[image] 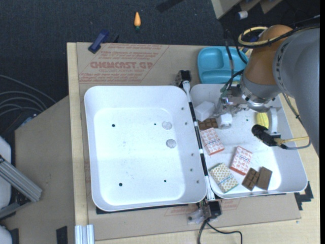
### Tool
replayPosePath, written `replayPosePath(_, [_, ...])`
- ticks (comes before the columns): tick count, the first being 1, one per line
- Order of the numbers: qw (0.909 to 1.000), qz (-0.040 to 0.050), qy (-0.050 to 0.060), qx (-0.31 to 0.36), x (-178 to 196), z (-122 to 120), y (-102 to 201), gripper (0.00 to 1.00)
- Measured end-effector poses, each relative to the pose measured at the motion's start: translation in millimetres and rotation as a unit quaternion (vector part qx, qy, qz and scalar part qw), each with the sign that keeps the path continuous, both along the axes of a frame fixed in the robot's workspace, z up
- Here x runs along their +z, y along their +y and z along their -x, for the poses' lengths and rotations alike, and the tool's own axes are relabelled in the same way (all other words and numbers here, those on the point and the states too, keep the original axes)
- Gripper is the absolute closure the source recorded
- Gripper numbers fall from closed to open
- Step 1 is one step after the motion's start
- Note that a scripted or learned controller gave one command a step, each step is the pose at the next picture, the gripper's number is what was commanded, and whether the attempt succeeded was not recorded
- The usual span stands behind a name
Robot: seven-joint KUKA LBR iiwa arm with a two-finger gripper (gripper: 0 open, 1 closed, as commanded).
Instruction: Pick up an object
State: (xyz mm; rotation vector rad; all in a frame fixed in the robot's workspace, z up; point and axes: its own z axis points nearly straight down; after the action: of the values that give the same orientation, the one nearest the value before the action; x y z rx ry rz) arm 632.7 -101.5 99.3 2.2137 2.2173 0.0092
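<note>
- The two-finger gripper (226, 113) on the grey arm with the orange band (266, 60) hangs low over the far part of the shallow right white bin (287, 159); I cannot tell whether it is open or closed.
- The things to pick lie in that bin. A small brown ridged block (207, 123) sits at its inner wall, just beside the gripper, with a white crumpled scrap (205, 109) just beyond it in the bin's far inner corner.
- A red-and-white patterned packet (212, 141) lies against the same inner wall, nearer the camera than the brown block.
- A second red-and-white packet (241, 160) lies tilted at the bin's middle.
- A pale checked packet (224, 177) and a flat brown two-part block (257, 178) lie apart along the bin's near wall.
- A yellow curved thing (262, 119) shows in the bin's far half, partly hidden by the arm.
- A teal plastic tray (216, 62) stands just beyond the bin's far wall.
- The left white bin (137, 156) adjoins the bin's inner wall and holds two small grey discs (167, 125).
</note>
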Motion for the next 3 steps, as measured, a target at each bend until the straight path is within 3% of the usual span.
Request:
replayPosePath(1, [1.0, -0.0008, 0.004, 0.0, 111.4, 47.9, 24.2, 1.0])
replayPosePath(2, [1.0, -0.002, 0.007, 0.0, 136.2, 76.9, 89.3, 1.0])
replayPosePath(3, [1.0, -0.0007, 0.004, 0.0, 159.0, 81.9, 89.0, 1.0])
